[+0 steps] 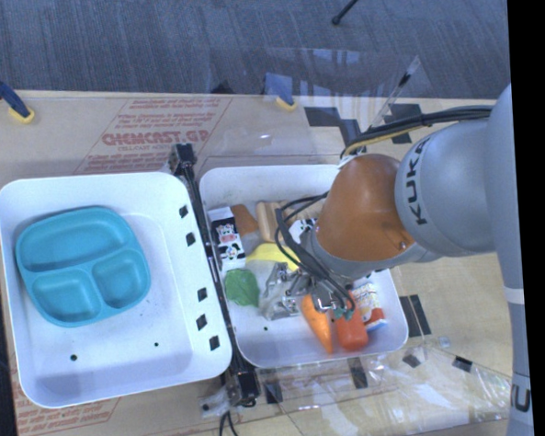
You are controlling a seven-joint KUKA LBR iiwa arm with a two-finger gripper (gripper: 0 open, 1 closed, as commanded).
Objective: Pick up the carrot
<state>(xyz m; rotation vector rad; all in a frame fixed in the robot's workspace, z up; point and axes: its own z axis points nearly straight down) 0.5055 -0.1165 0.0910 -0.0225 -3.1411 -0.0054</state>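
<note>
Carrot [316, 322]: right bin [390, 339], toward 6 o'clock.
Gripper [286, 294]: at carrot's 10 o'clock; finger spread, cannot tell.
Blue tray [77, 263]: left bin [98, 375].

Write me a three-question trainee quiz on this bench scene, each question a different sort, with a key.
1. True or false: the carrot lies in the left bin.
2. Which item sits in the left bin? A) blue divided tray B) green leaf C) carrot
3. Fill in: the tool hangs over the ____ bin.

Key: 1 false, it lies in the right bin, beside a red item. 2 A. 3 right.
</note>
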